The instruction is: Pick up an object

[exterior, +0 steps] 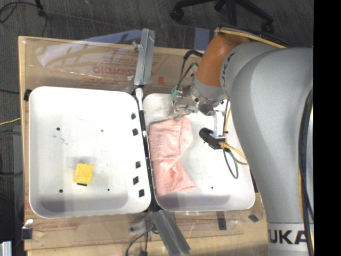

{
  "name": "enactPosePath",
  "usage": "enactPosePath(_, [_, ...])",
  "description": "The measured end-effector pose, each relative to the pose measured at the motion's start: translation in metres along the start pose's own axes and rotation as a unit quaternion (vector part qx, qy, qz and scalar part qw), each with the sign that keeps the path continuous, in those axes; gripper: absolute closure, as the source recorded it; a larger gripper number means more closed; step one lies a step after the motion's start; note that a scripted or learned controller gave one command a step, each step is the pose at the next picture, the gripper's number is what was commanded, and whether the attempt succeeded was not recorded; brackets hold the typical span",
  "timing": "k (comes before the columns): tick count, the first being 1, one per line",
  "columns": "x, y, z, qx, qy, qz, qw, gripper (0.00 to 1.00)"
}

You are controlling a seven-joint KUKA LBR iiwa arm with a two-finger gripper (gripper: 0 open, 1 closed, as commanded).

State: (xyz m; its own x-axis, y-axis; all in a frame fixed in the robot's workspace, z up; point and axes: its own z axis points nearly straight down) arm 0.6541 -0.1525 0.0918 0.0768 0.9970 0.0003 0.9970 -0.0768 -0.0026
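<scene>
Pink cloth (169, 154): crumpled in right bin (234, 188), long axis running near-to-far along its left wall.
Gripper (181, 106): at cloth's far end, directly above its top edge.
Jaws: state impossible to tell.
Yellow block (83, 174): left bin (48, 97), well apart.

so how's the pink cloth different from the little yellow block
The pink cloth is far larger than the yellow block. The cloth lies crumpled and stretched along the right bin; the block is compact and squarish, alone in the left bin. The cloth's top end lies at the gripper; the block sits far from the arm. Both rest on a white bin floor.
</scene>
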Motion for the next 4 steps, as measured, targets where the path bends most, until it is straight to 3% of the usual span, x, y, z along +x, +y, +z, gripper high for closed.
enactPosePath(1, [0.000,0.000,0.000,0.000,0.000,0.000,1.0000,0.00])
enactPosePath(2, [0.021,-0.023,-0.110,-0.001,0.000,-0.071,0.9975,0.00])
enactPosePath(3, [-0.020,0.004,-0.002,0.001,0.001,-0.123,0.9924,0.00])
enactPosePath(4, [-0.020,0.005,-0.013,0.000,-0.001,-0.126,0.9921,1.00])
